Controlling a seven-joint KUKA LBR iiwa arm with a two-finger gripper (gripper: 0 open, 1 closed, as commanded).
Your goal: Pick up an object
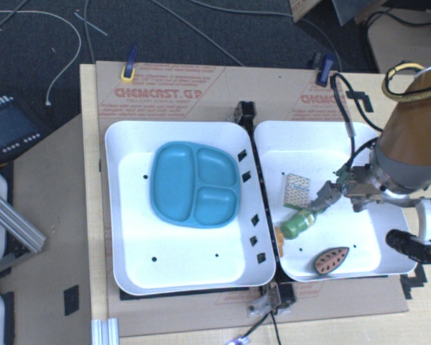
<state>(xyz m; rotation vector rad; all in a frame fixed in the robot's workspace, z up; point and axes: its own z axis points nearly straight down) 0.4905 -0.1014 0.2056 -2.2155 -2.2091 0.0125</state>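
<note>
In the right bin (359, 139) lie three small objects: a green bottle-like thing (297, 224) near the left wall, a grey mesh patch (297, 189) just above it, and a brown oval piece (331, 260) near the front edge. My gripper (320, 201) reaches in from the right, low over the bin, with its tip right at the upper end of the green thing. Whether it touches the green thing is unclear.
The left bin (129, 236) holds a blue divided plate (195, 184). A black divider with clips (250, 185) runs between the bins. Cables (345, 110) hang over the right bin's far side. An orange sliver (279, 244) lies by the right bin's left wall.
</note>
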